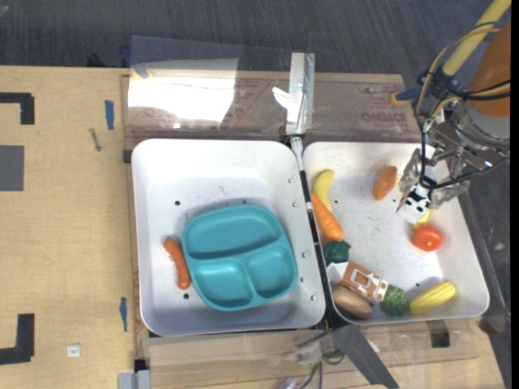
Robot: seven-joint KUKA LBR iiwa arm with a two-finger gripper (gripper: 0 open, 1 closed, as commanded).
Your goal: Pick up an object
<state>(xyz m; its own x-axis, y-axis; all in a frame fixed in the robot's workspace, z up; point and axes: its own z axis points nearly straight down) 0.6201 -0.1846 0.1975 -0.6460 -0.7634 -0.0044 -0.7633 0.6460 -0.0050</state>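
The bench (57, 217) carried two white bins. The left bin (154, 168) held a teal tray (239, 256) with three compartments, and a small sausage (178, 262) lay just beside the tray's left edge. The right bin (365, 160) was the busy one. A banana (323, 186) and a carrot (328, 220) lay along its left wall, the carrot's green top (337, 251) pointing inward. Along the near wall sat a brown potato-like piece (351, 301), a printed packet (365, 282), something green (394, 300) and a yellow lemon-like piece (433, 297).

The arm (478, 71) reached in from the right, and its gripper (422, 191) hung low over the right bin's far right part. I could not tell how its fingers stood; nothing showed between them.

Nearest it were an orange roll (385, 182), a little to its left, and a tomato (427, 237), just below it. I judged the tomato the likelier pick. It looked like light, hard plastic, smooth and round, so apt to squirt out of a loose pinch. Taking it square across its widest middle seemed safest.
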